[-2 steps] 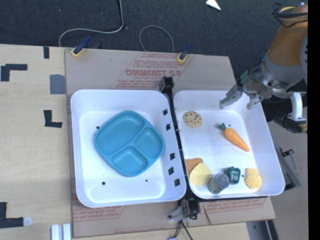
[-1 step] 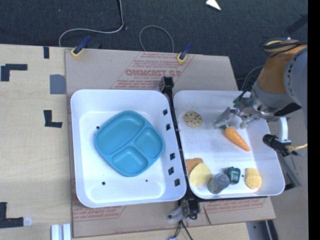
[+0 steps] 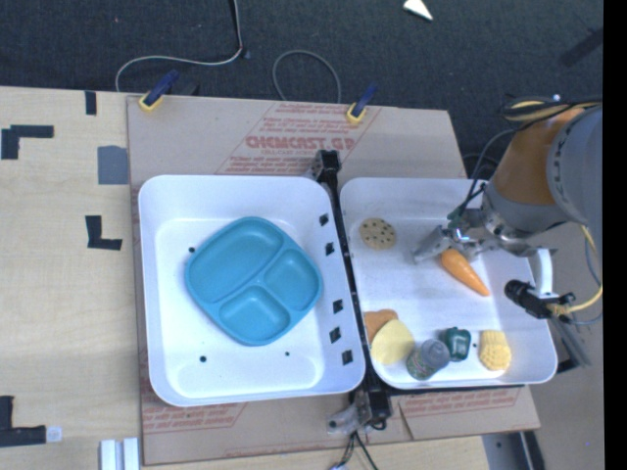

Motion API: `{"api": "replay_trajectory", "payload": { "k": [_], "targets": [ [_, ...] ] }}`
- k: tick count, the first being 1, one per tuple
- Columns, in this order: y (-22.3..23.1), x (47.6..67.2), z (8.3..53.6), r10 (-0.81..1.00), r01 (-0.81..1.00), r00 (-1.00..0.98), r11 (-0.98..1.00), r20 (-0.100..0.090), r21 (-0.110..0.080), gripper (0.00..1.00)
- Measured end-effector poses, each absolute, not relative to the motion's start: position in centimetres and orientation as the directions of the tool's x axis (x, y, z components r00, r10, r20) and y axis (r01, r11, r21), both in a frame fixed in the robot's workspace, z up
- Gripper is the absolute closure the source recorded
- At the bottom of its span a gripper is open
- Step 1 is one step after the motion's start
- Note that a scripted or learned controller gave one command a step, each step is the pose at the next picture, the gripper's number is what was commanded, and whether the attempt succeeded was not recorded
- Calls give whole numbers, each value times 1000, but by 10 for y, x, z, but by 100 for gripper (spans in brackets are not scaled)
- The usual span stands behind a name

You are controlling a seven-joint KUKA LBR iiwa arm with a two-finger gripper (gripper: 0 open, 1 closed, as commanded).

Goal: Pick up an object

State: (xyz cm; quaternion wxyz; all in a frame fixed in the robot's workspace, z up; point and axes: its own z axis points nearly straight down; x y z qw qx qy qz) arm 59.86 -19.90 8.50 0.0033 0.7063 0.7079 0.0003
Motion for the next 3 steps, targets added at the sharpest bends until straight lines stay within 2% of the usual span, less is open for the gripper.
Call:
{"api": "replay_trajectory", "payload": {
  "k": [1,2,3],
  "targets": [
    [-200,600,98,1000,1000,-2,2,-7,8,100],
    [-124,621,86,1000,1000,-7,7,-2,3,100],
    [-46,620,191,1000,1000,-10,10,3,9,100]
  ]
}}
